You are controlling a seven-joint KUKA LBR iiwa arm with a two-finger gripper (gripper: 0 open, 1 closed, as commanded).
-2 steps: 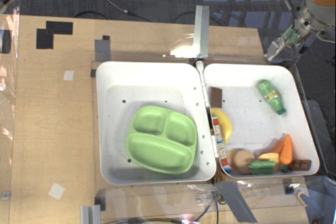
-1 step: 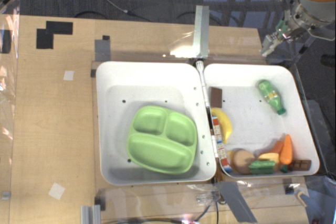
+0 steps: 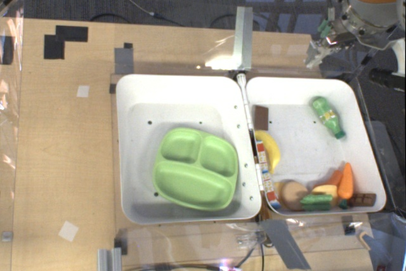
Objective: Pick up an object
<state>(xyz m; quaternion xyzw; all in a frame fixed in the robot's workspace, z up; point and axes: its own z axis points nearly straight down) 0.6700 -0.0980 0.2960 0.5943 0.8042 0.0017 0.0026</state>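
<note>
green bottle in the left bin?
No, the green bottle lies in the right bin, near its far right corner; the left bin holds the green divided plate.

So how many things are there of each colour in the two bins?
Green: 3, the plate, bottle and bean
Yellow: 2, the banana and wedge
Orange: 1, the carrot
Brown: 3, the block, bar and round lump
Total: 9
</note>
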